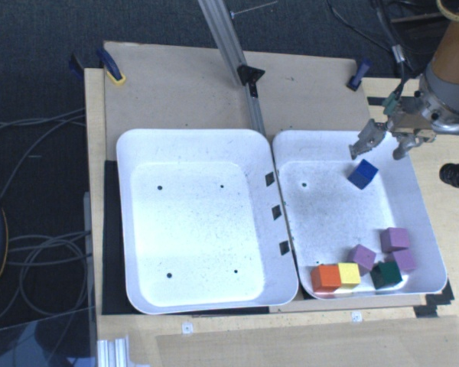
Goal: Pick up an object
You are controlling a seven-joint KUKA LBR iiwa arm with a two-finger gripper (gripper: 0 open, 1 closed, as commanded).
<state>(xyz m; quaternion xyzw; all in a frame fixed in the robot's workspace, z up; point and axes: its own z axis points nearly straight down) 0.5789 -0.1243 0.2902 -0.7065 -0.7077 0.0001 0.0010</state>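
From the fixed camera above the bench, the gripper (382,142) hangs over the far side of the right bin (421,205), its two fingers spread apart with nothing between them. The blue cube (362,174) sits just below and slightly left of the fingertips; whether it rests on the bin floor or is in mid-air cannot be told. Near the front rim, an orange cube (327,277), a yellow cube (349,274), a dark green block (385,274) and three purple blocks (396,239) crowd together, some touching.

The likely failure is a miss: the blue cube lies off the midline of the open jaws, so a straight descent could land one finger on its top face or nudge it aside. Its tilted look suggests hard, smooth faces that could slip from a corner grip.

The bins are glossy white plastic, speckled, with rounded corners. The left bin (138,205) shows only small dark holes.
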